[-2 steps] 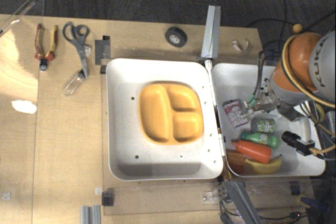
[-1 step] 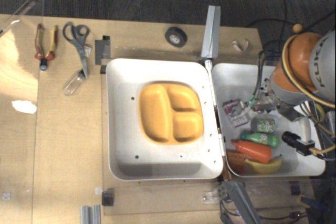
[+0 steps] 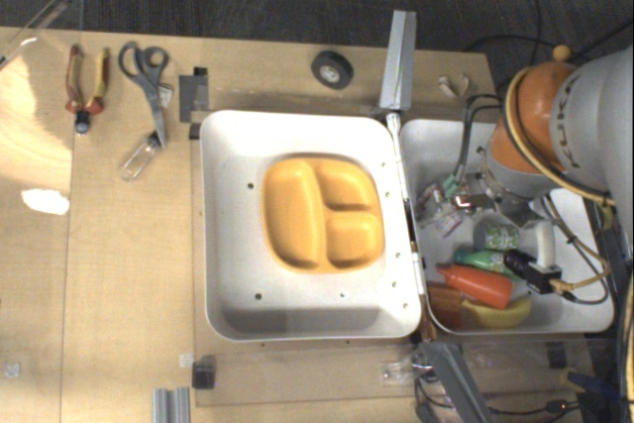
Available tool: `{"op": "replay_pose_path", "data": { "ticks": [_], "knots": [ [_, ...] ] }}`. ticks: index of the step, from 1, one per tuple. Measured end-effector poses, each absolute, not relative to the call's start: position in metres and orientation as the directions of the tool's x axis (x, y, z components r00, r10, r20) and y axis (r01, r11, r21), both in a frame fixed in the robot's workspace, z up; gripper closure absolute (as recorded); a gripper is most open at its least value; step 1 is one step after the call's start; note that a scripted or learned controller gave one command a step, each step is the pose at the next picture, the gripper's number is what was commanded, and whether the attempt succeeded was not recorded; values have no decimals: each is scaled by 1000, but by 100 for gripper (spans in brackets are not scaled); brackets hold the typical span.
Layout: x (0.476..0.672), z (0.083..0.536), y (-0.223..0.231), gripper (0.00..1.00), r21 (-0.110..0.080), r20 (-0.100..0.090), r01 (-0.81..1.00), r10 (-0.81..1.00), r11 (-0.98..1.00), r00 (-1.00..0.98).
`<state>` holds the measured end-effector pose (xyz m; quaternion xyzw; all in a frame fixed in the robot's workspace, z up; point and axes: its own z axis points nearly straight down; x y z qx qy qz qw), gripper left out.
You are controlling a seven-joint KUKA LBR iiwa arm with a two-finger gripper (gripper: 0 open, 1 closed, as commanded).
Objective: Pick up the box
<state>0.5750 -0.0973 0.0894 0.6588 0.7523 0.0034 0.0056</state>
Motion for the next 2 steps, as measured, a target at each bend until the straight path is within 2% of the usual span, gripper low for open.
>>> {"op": "replay_pose_path", "data": {
  "ticks": [1, 2],
  "knots": [
    [578, 102, -98, 100, 23, -9, 991, 991, 134, -134],
    [570, 217, -42, 100, 7, -1, 987, 987, 160, -160]
  ]
}}
